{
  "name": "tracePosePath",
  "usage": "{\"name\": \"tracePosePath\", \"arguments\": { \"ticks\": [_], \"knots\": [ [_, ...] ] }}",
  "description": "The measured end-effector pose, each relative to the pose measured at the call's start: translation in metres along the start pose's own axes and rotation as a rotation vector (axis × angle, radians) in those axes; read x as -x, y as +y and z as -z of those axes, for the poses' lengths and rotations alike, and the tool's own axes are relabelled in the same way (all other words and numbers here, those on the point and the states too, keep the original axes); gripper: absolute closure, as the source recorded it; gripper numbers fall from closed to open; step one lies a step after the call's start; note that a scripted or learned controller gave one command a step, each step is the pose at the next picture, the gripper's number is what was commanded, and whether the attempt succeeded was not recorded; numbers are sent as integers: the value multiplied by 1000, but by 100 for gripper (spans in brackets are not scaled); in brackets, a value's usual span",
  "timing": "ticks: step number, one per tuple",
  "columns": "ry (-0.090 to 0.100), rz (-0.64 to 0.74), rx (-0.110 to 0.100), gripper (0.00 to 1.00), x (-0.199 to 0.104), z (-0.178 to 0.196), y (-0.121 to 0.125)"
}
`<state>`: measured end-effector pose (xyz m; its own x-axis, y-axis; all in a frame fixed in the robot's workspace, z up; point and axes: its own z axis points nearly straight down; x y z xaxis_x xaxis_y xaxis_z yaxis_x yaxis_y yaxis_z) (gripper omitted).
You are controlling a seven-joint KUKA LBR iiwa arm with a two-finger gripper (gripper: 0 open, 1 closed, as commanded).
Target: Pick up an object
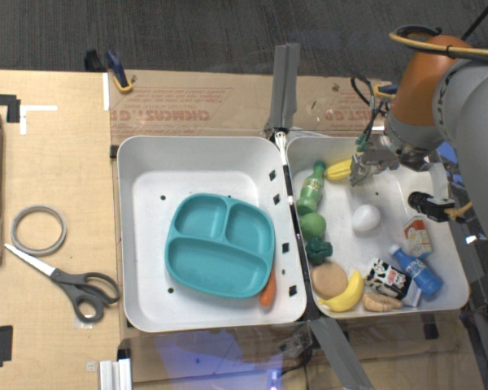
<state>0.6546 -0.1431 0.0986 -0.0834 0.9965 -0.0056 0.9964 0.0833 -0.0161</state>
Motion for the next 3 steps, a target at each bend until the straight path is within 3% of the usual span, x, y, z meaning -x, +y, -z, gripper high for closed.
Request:
{"name": "tracePosePath", "arguments": {
  "ticks": [1,2,3],
  "knots": [
    [0,0,1,0,0,0,0],
    [7,-111,3,0,-45,-9,5],
    [4,-108,-4,100,-43,0,3]
  ]
}}
